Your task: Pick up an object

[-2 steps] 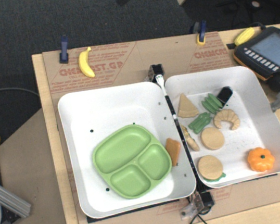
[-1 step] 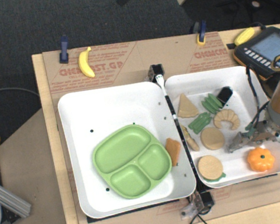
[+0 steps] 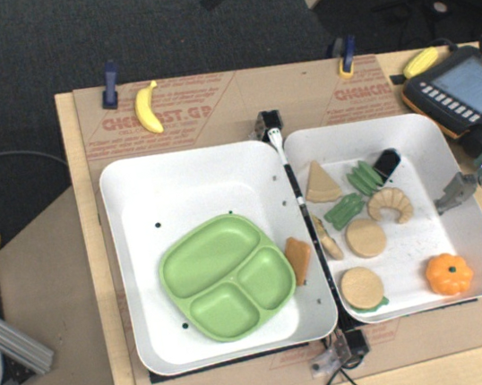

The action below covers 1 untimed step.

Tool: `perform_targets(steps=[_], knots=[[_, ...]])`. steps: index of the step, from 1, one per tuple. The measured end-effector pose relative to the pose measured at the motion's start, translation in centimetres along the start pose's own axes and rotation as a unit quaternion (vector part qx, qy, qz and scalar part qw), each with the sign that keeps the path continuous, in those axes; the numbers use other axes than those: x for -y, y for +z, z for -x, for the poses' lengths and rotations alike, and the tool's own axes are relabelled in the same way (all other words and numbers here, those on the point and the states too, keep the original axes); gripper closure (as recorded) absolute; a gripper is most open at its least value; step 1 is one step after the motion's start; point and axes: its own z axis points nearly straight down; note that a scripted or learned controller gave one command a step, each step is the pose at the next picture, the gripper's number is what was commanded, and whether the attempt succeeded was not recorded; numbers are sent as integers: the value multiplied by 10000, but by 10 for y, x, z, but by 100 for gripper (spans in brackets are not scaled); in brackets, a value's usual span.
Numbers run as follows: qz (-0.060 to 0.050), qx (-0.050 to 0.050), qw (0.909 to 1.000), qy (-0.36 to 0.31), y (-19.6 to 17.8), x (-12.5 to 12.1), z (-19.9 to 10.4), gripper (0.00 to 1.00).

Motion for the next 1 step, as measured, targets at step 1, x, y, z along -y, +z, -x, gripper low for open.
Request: perform_targets(steps=[1], knots=[[-122, -58, 9999, 2, 107, 6, -22, 0]])
